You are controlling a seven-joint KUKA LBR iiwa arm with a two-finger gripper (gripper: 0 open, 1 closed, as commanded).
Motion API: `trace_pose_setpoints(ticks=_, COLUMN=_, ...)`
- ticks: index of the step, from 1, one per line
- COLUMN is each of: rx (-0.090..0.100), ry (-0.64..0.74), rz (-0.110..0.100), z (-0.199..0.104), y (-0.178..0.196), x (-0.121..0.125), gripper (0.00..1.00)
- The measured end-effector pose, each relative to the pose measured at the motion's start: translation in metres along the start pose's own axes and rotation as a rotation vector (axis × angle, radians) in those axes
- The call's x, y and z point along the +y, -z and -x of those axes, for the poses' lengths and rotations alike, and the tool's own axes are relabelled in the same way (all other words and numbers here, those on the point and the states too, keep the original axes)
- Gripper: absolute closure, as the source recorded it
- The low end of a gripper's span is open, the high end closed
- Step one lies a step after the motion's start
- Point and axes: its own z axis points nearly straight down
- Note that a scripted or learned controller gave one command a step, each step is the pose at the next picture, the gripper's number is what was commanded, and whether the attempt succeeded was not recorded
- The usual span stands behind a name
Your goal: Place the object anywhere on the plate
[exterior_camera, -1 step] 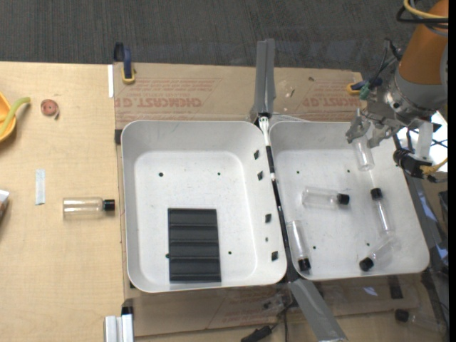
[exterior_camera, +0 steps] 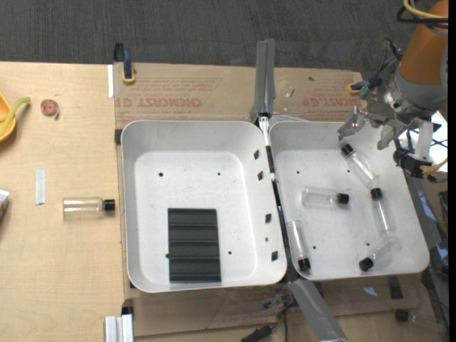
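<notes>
Hovering over the right bin's [exterior_camera: 420,258] far corner near a clear black-capped vial [exterior_camera: 356,162] (likely lining up a grasp), tool [exterior_camera: 372,127] state impossible to tell, ridged black plate [exterior_camera: 193,246] waiting in the left bin [exterior_camera: 132,212].

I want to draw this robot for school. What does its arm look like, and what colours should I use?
The arm is round and thick, with a big orange band above a grey wrist. Thin cables loop around it, including a yellow one on top. The gripper is a small cluster of silver metal parts.
</notes>
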Motion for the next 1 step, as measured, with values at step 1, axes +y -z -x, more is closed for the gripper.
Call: trace_pose_setpoints(ticks=1, rx=-0.001, ry=0.239, rz=0.003, z=0.0453, y=0.0154, x=0.0343, gripper=0.0)
